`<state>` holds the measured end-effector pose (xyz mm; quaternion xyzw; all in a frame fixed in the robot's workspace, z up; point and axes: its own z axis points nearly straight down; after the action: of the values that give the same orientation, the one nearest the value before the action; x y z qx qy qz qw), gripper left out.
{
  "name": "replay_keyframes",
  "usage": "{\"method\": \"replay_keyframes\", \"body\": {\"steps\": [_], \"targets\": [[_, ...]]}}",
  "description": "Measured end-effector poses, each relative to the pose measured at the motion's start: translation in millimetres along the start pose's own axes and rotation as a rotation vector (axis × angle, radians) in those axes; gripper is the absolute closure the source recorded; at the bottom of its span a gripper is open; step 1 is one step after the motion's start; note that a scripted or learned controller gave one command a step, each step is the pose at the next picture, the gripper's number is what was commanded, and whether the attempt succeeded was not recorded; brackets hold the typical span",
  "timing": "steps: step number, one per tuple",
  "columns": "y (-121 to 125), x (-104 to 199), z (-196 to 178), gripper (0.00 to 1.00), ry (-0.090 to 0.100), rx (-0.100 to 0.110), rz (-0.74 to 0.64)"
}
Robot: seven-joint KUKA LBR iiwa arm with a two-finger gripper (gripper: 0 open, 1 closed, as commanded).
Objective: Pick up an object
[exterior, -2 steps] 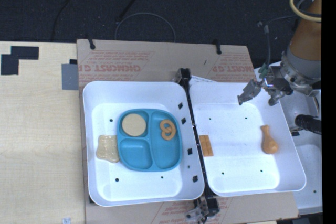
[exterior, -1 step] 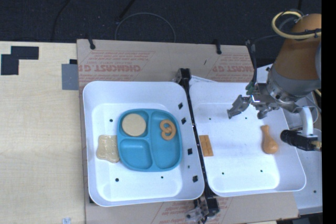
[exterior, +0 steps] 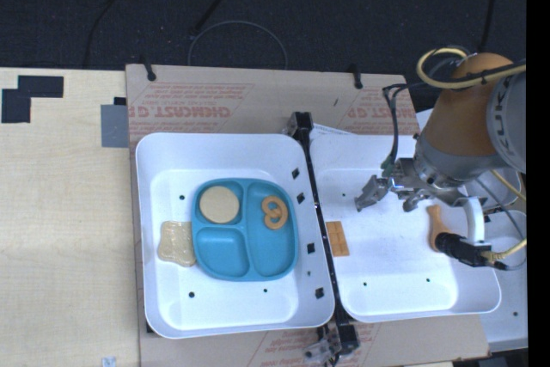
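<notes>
Gripper (exterior: 384, 192): two-finger unit on the grey arm, hanging over the right bin (exterior: 412, 305), tips towards that bin's left half; whether the jaws are spread or closed cannot be told from this slanted view, and nothing can be seen held in it. Candidate objects, left bin (exterior: 163, 305): blue divided tray (exterior: 245, 258), carrying a round tan disc (exterior: 218, 204) in its upper-left compartment and a pretzel-shaped piece (exterior: 274, 212) in its upper-right compartment; a pale flat slab (exterior: 176, 242) lying against the tray's left edge. Right bin: a small orange flat piece (exterior: 336, 238) near the central divider (exterior: 314, 219), below and left of the gripper. Risks, as judged: the orange piece lies flat and close to the bin wall, so a descent may close on air or scrape the floor; the wall could block one side of the grip; crossing to the left bin risks striking the divider.
</notes>
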<state>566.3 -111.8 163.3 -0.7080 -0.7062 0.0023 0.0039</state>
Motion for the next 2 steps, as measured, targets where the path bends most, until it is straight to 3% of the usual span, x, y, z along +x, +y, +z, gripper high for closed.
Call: {"method": "replay_keyframes", "body": {"steps": [1, 2], "targets": [[6.2, -1.9, 61.0, 0.00, -0.001, 0.000, -0.001], [6.4, -3.4, 47.8, 1.00, -0.001, -0.002, 0.004]]}}
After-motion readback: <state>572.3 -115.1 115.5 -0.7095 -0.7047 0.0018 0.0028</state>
